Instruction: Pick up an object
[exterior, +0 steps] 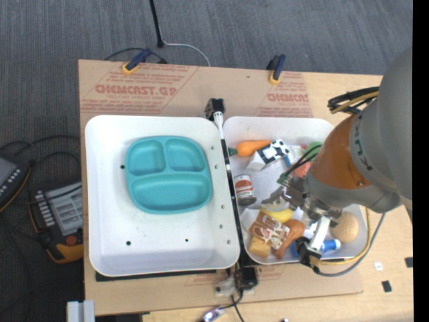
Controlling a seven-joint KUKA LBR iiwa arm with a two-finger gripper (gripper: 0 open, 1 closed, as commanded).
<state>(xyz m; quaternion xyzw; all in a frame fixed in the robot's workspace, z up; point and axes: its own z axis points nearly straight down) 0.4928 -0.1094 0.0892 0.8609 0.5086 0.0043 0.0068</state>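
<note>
The right bin [322,123] holds a jumble of small things. An orange carrot [253,147] lies at its far left, beside a black-and-white toy [273,153]. A small red-labelled can [243,189] stands against the left wall. Nearer the front lie a yellow piece [282,215], a brown-and-red snack packet [266,233] and an orange piece [293,232]. A tan round thing [347,227] sits at the front right. My gripper [289,194] is low in the middle of this bin, just above the yellow piece. The wrist hides what lies beneath it.
The left bin [107,233] carries a teal divided plate [169,174]. A ridge [228,180] separates the two bins. A blue thing [330,246] shows at the right bin's front edge. The arm's grey bulk [389,146] covers the bin's right side.
</note>
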